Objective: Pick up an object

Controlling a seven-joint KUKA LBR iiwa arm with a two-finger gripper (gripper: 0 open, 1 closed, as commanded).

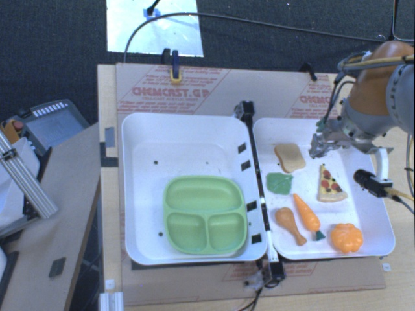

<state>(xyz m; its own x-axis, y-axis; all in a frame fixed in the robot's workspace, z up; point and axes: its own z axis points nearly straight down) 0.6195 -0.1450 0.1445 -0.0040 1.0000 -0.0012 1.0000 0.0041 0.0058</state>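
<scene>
**Tool above right bin, toy food lying loose below**

Nearest the camera, in the right shallow white bin [389, 235]: round orange plastic pumpkin [347, 237] at the front corner, tan toy chicken drumstick [290, 224] to its left, orange toy carrot with green tip [307, 214] between them, lying aslant

Further back in the same bin: flat green leaf-shaped piece [279, 183] near the divider, triangular toy pizza slice with red and dark toppings [331, 185] toward the right wall, tan toy bread slice [289, 157] behind the green piece

Left shallow white bin [142, 141] holding a pale green three-compartment plastic tray [204, 214] in its front half

Tool [319, 146] on the grey arm with orange band [379, 86], over the back of the right bin, just right of the bread slice and behind the pizza slice; nothing seen between its tips; open or closed cannot be told

Beyond the bins: brown printed cardboard sheet [194, 89] on the tabletop, yellow clamp [175, 73] at its far edge
</scene>
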